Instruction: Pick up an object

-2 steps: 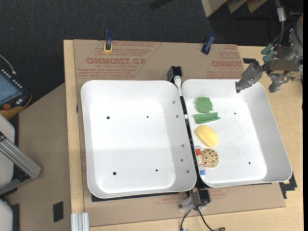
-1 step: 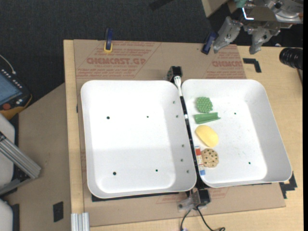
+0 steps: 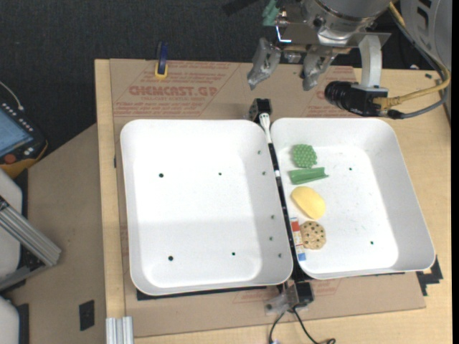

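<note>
The tool hangs released and empty above the far rim, its fingers spread, well apart from any object; the risk, as I judge it, is that all four objects crowd the right bin's left wall, so a descending finger could strike the wall or nudge a neighbour; counted: one green bumpy ball, one green strip, one yellow lump, one speckled cookie; two bins, the left bin bare.

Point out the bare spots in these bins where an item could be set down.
The left bin is bare across its whole floor. In the right bin, the stretch right of the yellow piece is free. Its left edge is crowded: green knobbly piece, green strip, yellow piece, speckled cookie.
</note>
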`<state>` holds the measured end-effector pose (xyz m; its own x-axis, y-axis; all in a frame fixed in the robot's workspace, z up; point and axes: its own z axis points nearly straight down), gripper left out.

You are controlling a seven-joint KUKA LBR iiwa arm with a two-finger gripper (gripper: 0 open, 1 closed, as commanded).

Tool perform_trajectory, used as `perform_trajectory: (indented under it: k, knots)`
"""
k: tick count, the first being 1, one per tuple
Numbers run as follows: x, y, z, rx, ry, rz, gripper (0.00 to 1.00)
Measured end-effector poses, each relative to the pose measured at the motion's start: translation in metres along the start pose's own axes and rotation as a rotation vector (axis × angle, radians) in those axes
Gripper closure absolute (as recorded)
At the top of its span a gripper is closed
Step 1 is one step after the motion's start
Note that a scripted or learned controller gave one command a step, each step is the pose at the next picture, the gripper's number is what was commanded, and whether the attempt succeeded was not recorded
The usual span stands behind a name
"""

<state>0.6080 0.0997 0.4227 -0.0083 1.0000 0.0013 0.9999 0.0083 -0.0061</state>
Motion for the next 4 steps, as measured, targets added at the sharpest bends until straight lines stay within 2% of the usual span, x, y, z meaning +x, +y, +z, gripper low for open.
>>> perform_trajectory:
  k: [1, 2, 3, 4]
  knots:
    - [0.085, 0.005, -0.12, -0.022, 0.005, -0.002, 0.0]
    - [0.079, 0.005, -0.113, -0.007, -0.001, 0.007, 0.0]
    - [0.127, 0.043, -0.078, -0.011, 0.0, 0.005, 0.0]
    - [0.123, 0.052, 0.177, 0.01, -0.007, 0.01, 0.0]
